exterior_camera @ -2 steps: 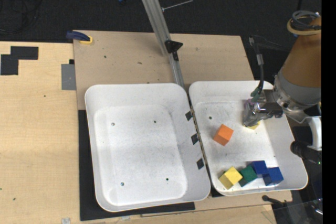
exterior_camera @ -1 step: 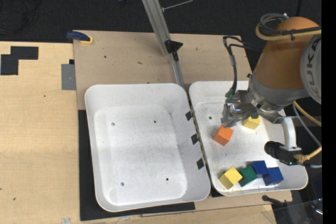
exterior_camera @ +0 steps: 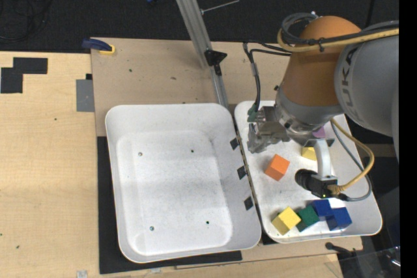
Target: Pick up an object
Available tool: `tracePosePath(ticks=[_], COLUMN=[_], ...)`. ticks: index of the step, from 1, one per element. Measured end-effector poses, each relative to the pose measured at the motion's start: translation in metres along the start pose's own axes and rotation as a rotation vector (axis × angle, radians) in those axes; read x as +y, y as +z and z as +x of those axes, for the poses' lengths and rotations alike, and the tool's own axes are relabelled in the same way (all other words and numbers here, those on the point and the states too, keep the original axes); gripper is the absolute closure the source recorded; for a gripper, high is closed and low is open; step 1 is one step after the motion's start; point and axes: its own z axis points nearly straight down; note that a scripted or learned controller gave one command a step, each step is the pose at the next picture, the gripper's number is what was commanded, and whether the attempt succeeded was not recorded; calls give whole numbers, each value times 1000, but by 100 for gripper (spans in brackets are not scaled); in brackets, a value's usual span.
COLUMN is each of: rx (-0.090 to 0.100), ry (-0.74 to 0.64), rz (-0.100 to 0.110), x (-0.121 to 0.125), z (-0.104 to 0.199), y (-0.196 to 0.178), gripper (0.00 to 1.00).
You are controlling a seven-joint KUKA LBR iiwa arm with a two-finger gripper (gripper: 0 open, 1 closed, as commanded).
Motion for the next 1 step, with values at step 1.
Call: tracePosePath(ticks=[1], rx=[0], ry=[-1], rz=[-1], x=[21], z=[54], y=[8], gripper=[100])
